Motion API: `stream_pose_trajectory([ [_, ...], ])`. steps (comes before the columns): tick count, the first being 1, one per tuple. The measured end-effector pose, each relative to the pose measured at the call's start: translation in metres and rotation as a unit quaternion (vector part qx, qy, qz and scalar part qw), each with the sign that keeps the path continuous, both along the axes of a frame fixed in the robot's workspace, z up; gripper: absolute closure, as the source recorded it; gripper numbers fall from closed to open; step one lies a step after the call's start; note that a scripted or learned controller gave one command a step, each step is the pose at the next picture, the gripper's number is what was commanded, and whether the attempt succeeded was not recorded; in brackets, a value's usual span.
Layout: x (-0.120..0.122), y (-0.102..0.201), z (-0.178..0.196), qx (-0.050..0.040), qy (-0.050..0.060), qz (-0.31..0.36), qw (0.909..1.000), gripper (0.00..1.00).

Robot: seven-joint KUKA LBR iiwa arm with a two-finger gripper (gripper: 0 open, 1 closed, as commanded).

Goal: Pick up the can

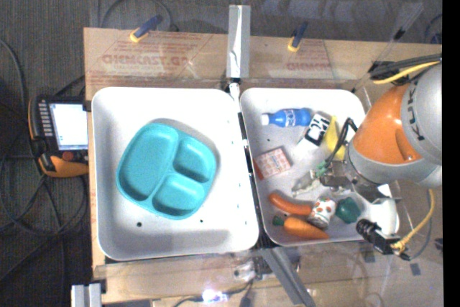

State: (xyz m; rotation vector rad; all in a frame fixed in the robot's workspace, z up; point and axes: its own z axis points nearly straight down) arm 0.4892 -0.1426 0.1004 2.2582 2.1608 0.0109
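Two white bins are seen side by side on the bench. In the left bin [108, 226] a blue tray [167, 169] with three compartments is laid near the middle.

The right bin [251, 126] is crowded. A bottle [287, 117] with a blue label is laid on its side near the far wall, cap toward the left. Just right of it a black and white box [318, 129] is tilted, and a yellow item [336, 142] is found beside that. A pink packet [272, 162] is laid flat toward the bin's left side. Along the near wall two carrots [295, 216] are placed, one above the other. The can [323, 211], small, white with red marks, is set between the carrots' right ends, touching or nearly touching them. A dark green ball [348, 209] is seen just right of the can.

The arm [392, 133] is reached in from the right, its orange band above the right bin. The gripper [323, 180] is hung just above the can and left of the ball; whether it is spread or pressed together cannot be told, and nothing is seen held in it.
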Motion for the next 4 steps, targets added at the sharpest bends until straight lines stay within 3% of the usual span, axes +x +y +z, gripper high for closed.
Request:
stream_pose_trajectory([
  [1, -0.001, -0.038, -0.010, 0.0044, 0.003, -0.012, 0.9999, 0.00],
  [3, 0.000, -0.036, -0.010, 0.0023, 0.000, -0.041, 0.9991, 0.00],
  [4, -0.001, -0.001, -0.009, -0.0015, -0.001, -0.036, 0.9993, 0.00],
])
